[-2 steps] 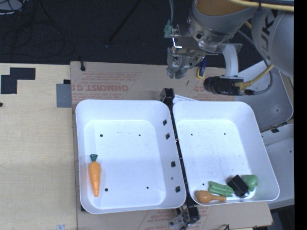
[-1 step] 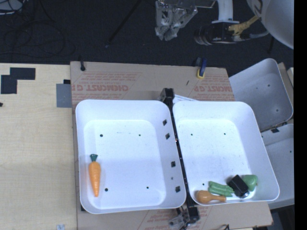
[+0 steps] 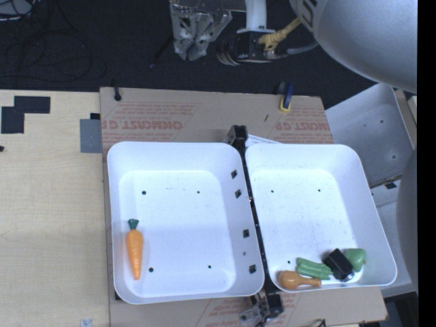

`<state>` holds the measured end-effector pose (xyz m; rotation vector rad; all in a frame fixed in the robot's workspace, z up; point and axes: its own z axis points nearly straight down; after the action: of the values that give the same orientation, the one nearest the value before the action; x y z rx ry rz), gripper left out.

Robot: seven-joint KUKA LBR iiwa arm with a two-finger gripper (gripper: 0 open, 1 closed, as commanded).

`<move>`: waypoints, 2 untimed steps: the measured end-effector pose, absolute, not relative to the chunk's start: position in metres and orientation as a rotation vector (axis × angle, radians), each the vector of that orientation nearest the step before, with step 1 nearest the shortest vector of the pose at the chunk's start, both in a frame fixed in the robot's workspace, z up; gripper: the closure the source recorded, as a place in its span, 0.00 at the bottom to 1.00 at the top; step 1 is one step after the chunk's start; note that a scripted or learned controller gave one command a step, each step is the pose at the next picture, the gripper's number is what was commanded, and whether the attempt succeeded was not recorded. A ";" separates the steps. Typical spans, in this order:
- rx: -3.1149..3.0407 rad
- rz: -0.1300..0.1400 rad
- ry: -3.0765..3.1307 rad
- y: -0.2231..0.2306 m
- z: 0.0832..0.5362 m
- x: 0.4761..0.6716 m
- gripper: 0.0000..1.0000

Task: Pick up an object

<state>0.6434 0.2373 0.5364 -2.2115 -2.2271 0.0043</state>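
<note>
Nothing had been picked up; the gripper (image 3: 197, 36) was held high above the far edge of the bench (image 3: 48, 182).

The fingers were spread narrowly and nothing was seen between them. A toy carrot (image 3: 134, 248) lay in the left bin (image 3: 170, 157) near its front-left corner. A green pod (image 3: 313, 268), a black block (image 3: 338, 263), a green piece (image 3: 355, 256) and an orange-brown piece (image 3: 298, 280) were clustered, touching, in the right bin's (image 3: 300, 157) front-right corner. Approach, descent and grasp were judged outstanding. The arm was cut off at the right; the clustered items were hard to identify.

cardboard sheet (image 3: 170, 118): red print "CHEMCAST GP", upside down | repeated at right, partly hidden
</note>
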 end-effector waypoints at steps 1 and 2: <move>-2.219 0.006 -2.222 0.243 0.537 0.644 1.00; -2.225 0.029 -2.207 0.164 0.401 0.641 1.00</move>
<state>0.6407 0.1644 0.4011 -2.2245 -2.2074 0.0286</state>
